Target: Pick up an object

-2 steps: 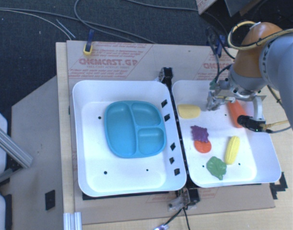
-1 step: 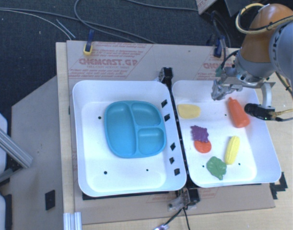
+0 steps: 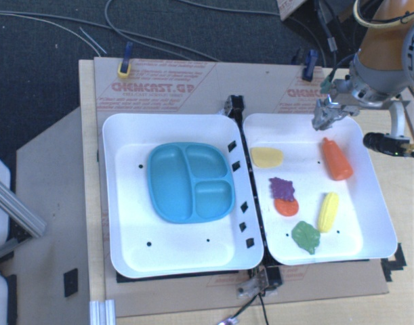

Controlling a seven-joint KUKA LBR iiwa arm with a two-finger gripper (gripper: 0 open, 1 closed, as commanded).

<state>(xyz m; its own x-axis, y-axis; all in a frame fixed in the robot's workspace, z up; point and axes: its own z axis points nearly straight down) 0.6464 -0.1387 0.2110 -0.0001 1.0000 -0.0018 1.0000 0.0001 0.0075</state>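
The right bin (image 3: pixel 379 215) holds several toy foods. An orange carrot (image 3: pixel 336 159) lies near its far right side. A pale yellow piece (image 3: pixel 266 157) sits at the far left of that bin. A purple bunch (image 3: pixel 282 187) touches a red-orange piece (image 3: pixel 286 206) in the middle. A yellow corn cob (image 3: pixel 328 211) and a green piece (image 3: pixel 305 236) lie toward the front. My gripper (image 3: pixel 324 119) hangs over the far edge of the right bin, just above and left of the carrot's top end, with nothing seen in it.
The left bin (image 3: pixel 118 202) bears a blue divided plate (image 3: pixel 190 181). A black clip strip (image 3: pixel 242 175) runs between the bins. Clamps (image 3: pixel 125 66) hold the cardboard sheet at the back. Cables lie on the dark floor beyond.
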